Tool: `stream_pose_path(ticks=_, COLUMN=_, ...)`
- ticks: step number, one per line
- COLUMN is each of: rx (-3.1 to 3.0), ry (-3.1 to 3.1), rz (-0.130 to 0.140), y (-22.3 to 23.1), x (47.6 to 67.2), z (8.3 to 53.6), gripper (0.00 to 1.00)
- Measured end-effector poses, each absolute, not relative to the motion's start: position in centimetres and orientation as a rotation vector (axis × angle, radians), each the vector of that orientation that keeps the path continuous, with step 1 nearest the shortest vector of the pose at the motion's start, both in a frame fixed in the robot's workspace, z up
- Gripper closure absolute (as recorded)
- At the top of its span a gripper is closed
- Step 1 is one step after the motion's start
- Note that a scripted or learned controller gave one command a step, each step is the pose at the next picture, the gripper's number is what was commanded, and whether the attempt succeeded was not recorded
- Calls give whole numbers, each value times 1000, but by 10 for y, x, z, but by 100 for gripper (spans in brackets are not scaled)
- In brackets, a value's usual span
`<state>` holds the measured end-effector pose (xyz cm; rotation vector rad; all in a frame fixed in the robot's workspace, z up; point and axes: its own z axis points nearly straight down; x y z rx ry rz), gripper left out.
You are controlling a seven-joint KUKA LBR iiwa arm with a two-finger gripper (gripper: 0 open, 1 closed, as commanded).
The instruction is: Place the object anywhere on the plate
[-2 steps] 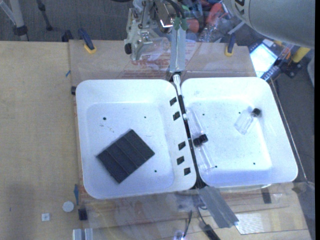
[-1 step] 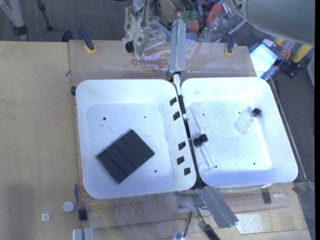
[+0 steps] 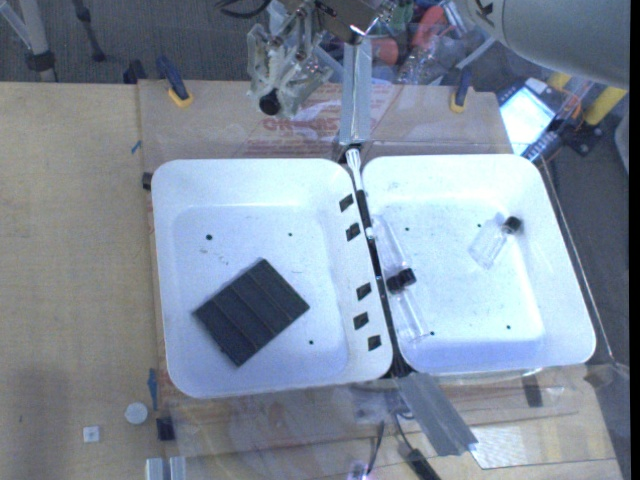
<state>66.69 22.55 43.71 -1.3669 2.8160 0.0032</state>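
Note:
A dark grey ribbed rectangular plate (image 3: 251, 310) lies flat and turned at an angle in the left bin (image 3: 180, 203). In the right bin (image 3: 560, 318), a small clear bottle with a black cap (image 3: 493, 240) lies on its side near the far right. A second clear item with a black part (image 3: 400, 280) rests against that bin's left wall. My gripper (image 3: 283, 66) hangs high beyond the far edge of the left bin, away from both bottles and the plate. I see nothing clearly held in it.
A divider with black tabs (image 3: 360, 258) runs between the bins. Cables and coloured clutter (image 3: 420, 18) sit behind the bins. The grey arm (image 3: 570, 13) crosses the top right corner. Small bits (image 3: 135, 413) lie on the bench at the front left.

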Motion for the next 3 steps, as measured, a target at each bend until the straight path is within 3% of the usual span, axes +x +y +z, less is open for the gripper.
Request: stream_pose_path(ticks=3, rx=-1336, ry=2793, rz=15, y=226, x=670, z=475, gripper=100)
